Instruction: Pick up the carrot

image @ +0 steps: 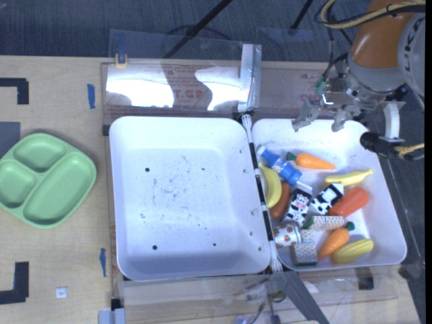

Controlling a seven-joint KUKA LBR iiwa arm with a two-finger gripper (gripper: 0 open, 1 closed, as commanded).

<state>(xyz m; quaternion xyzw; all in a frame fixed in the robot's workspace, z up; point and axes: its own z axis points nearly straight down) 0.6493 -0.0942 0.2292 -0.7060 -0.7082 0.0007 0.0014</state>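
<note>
One camera is sitting high above the desk (54, 262) and looking down at a slant. It is seeing both white bins side by side, the left bin (179, 187) in the middle and the right bin (388, 208) near the right edge. It is far enough to take in the green plate (44, 177) at the left. The arm (385, 42) is reaching in from the top right.

- The arm (388, 42) enters at about two o'clock, a rounded grey body with a broad orange band above the wrist.
- Black letters mark the grey shell at the far right edge, cut off and unreadable.
- Yellow and black cables loop over the orange band.
- The end effector (322, 117) is pale grey metal with two slim fingers (302, 120).
- A black fitting (378, 142) sticks out just below the wrist.
</note>
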